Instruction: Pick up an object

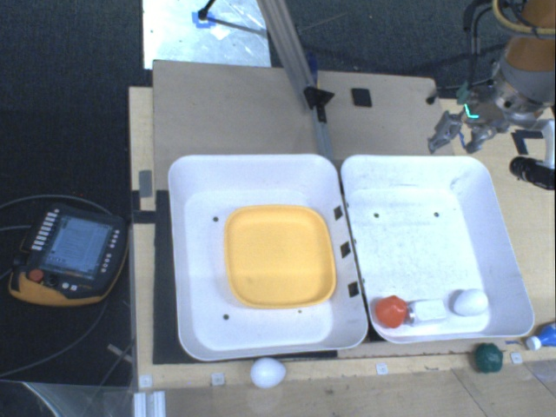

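My gripper (462,135) hangs above the far edge of the right bin (499,233), near its back right corner, with its two fingers spread apart and nothing between them. Along the near wall of the right bin lie a red-orange ball (392,311), a small white block (429,310) and a white egg-shaped object (470,302). A yellow square plate (280,255) lies flat in the middle of the left bin (195,233). All of these sit well below and away from the gripper.
A white egg (268,372) and a dark green ball (487,357) rest on the bench in front of the bins. A teach pendant (68,259) lies at the left. A metal pole (291,42) slants across the back.
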Controlling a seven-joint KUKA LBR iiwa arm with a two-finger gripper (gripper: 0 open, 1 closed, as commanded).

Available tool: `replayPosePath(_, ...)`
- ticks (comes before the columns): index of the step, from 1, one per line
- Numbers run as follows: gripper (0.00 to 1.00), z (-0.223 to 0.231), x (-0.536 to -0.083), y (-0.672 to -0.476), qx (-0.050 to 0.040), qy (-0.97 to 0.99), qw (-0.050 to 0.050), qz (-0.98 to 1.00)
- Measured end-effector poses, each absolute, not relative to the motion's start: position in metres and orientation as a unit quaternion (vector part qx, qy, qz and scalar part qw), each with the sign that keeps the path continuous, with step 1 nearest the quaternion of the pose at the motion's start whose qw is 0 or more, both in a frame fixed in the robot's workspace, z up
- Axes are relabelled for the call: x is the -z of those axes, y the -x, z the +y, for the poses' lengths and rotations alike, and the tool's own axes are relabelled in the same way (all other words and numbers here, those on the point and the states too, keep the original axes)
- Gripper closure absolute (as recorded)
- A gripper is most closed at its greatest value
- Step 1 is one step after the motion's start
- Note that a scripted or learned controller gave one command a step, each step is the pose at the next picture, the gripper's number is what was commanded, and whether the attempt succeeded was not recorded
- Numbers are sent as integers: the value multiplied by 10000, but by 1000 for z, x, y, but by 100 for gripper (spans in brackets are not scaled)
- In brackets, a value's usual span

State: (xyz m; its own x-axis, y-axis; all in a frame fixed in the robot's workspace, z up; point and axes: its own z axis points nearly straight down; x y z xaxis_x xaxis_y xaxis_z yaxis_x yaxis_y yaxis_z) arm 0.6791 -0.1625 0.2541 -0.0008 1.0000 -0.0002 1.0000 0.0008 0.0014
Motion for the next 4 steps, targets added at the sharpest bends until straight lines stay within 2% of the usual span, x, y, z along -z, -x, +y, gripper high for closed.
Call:
replayPosePath(1,0,-162,-254,-679,-4,-7068,5,7074)
replayPosePath(4,0,-162,-96,-672,8,-7069,-12,7073)
